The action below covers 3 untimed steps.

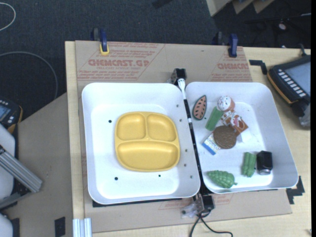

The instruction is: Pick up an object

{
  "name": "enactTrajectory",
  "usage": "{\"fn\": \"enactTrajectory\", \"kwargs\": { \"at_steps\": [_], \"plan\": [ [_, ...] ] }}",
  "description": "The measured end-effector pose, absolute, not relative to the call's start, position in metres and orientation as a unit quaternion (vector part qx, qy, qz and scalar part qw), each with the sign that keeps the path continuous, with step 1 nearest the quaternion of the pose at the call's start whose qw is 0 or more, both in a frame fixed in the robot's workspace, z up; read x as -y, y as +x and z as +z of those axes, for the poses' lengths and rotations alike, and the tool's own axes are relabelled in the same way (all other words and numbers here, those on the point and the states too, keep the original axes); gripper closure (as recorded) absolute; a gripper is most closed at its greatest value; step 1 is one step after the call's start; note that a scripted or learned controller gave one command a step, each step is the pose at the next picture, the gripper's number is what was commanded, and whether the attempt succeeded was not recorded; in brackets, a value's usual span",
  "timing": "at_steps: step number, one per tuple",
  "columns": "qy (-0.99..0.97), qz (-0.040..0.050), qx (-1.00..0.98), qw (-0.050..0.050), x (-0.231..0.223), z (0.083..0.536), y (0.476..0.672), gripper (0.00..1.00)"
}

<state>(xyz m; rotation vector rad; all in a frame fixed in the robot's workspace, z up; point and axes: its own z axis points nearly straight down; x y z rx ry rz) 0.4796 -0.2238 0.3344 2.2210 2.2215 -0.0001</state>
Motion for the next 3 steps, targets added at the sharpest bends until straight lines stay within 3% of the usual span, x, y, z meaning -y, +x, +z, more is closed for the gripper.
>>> {"fn": "enactTrajectory", "kwargs": {
  "at_steps": [3],
  "plan": [
    [0.707,-0.0001,-0.707,0.000,0.2238,0.3325,0.4796,1.00]
  ]
}}
